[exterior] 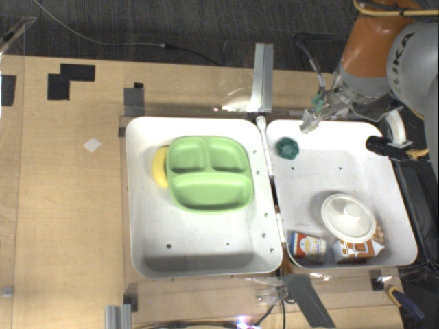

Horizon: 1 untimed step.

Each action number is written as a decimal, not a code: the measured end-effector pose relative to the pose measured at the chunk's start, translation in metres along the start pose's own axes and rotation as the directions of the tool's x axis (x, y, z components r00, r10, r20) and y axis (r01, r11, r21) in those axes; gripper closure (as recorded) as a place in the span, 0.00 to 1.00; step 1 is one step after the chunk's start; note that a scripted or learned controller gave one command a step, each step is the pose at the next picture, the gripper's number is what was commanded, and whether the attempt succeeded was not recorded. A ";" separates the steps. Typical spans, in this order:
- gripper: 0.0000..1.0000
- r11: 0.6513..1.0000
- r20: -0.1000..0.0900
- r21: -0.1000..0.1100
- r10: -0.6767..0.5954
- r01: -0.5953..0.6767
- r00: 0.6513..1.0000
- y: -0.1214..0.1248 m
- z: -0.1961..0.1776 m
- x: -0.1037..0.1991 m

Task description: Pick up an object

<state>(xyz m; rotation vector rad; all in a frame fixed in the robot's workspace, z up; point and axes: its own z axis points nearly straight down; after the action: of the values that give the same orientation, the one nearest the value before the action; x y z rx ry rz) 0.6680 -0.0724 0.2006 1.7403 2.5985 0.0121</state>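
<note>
Gripper [310,120] hovers over the far rim of the right bin [343,163], likely staged for a descent; can't tell its opening, nothing seen held. Nearest candidate: small teal ball [287,148], fuzzy-looking, just below-left of it. Further down, a glossy white lidded bowl [349,216] beside two cartons [333,247]. Well left, a smooth green compartment tray [208,172] covers a banana [160,168].

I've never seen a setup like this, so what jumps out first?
A bright green divided plate fills the middle of the left bin, with something yellow peeking from its left edge. At top right, the grey arm with its orange band hangs over the right bin, near a small teal object.
</note>
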 end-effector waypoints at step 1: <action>0.00 1.000 0.000 0.000 -0.001 0.001 1.000 0.000 0.000 0.000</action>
<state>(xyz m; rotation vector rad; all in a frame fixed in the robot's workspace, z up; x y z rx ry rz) 0.6679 -0.0723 0.2005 1.7396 2.5993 0.0121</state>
